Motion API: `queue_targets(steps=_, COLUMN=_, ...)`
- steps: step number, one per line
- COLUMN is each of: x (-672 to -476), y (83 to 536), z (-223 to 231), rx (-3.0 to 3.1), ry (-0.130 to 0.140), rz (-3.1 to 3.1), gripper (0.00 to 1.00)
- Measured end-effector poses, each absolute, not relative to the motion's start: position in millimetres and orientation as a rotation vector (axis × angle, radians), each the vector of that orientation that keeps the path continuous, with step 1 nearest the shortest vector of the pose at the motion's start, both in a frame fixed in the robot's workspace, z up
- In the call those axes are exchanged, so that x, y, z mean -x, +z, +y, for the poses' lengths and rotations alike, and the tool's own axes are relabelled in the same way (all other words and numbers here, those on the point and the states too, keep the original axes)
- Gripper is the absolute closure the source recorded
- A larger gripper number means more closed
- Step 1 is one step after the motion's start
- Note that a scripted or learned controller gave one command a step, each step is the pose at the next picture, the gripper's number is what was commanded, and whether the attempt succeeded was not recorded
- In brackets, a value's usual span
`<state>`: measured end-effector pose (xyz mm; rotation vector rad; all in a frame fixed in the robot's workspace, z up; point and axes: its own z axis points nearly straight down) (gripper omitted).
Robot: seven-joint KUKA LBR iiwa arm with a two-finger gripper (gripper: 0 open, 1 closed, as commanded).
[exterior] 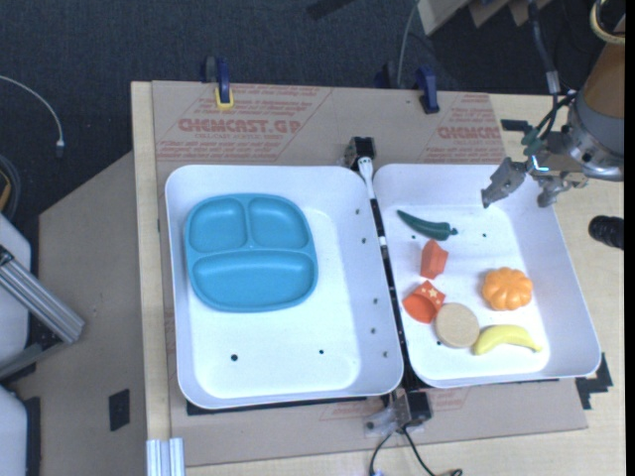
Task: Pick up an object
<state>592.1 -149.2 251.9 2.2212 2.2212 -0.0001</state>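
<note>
Approach step: gripper [521, 184] spread wide, holding nothing, above the right bin's [566, 266] far right corner. Toy pumpkin [507, 288] sits mid-bin; next move calls for descending onto it.

Blue plate [251, 253], white bins [283, 370], orange pumpkin [507, 289], yellow banana [505, 340]

The arm [602, 87] is grey metal with an orange band above the wrist. Below it sits a rounded silver collar (a small turquoise light glows at one side). The pincer [524, 188] ends in two dark grey fingers [496, 184], and thin black cables run alongside the wrist.
</note>
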Motion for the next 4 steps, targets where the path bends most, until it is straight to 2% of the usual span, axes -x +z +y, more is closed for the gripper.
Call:
queue_targets(steps=3, x=-582.2, y=85.3, z=-150.8, rx=-2.226, ry=-0.004, rz=2.225, gripper=0.0)
queue_targets(steps=4, x=-583.8, y=99.4, z=-151.4, rx=-2.221, ry=0.001, rz=2.22, gripper=1.0)
